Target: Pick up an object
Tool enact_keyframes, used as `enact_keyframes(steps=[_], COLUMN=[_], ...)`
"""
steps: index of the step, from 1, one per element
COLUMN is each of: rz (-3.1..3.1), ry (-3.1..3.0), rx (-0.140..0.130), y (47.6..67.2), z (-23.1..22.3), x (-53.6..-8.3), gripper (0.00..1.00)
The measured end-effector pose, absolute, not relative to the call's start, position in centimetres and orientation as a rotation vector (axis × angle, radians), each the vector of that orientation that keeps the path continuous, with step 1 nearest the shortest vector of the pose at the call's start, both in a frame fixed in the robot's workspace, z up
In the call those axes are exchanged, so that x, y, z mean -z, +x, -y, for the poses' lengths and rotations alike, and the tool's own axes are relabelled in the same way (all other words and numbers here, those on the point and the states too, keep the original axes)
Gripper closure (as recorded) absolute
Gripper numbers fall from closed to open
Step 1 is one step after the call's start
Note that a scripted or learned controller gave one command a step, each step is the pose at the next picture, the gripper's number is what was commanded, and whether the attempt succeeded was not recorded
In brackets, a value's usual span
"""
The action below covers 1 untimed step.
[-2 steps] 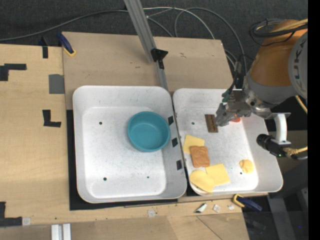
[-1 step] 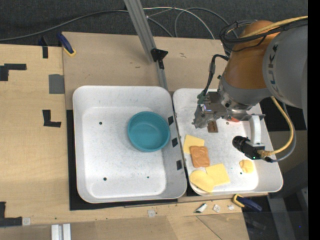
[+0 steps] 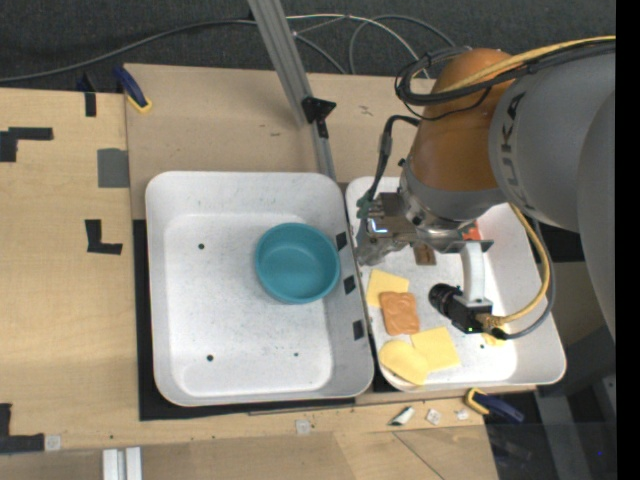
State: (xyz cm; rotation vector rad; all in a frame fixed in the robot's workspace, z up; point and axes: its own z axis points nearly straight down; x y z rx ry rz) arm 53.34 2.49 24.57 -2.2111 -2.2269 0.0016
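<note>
Grey and orange, the arm (image 3: pixel 500 138) filled the right of the camera view, its bulk hanging over the right bin (image 3: pixel 535 368) and hiding the gripper (image 3: pixel 415 240) at the bin's far left corner; whether it was spread or pressed together could not be told.

The left bin (image 3: pixel 200 368) held one teal bowl (image 3: pixel 296 261), upright, near its right wall. That bowl looked smooth, round and wide, and a two-finger grasp would probably have needed its rim; a pinch across the body would likely have slid off.

In the right bin, near the front and just below the gripper, lay flat pieces: a pale yellow slab (image 3: pixel 422 353) at the front, a reddish-brown slice (image 3: pixel 401 314) touching it, and a small yellow square (image 3: pixel 388 284) behind. All looked thin and low. The risk, as I judged it, was that a descent on them would close on nothing, or push one piece against another or the bin wall. The dark fitting and its cable (image 3: pixel 462 308) hung close beside these pieces and could have snagged or nudged them.
</note>
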Motion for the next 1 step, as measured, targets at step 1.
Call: enact_keyframes(steps=[1], rz=[2.227], ry=[-2.21], rx=[-0.004], y=[53.44], z=[-8.41], x=[-23.18], gripper=[1.0])
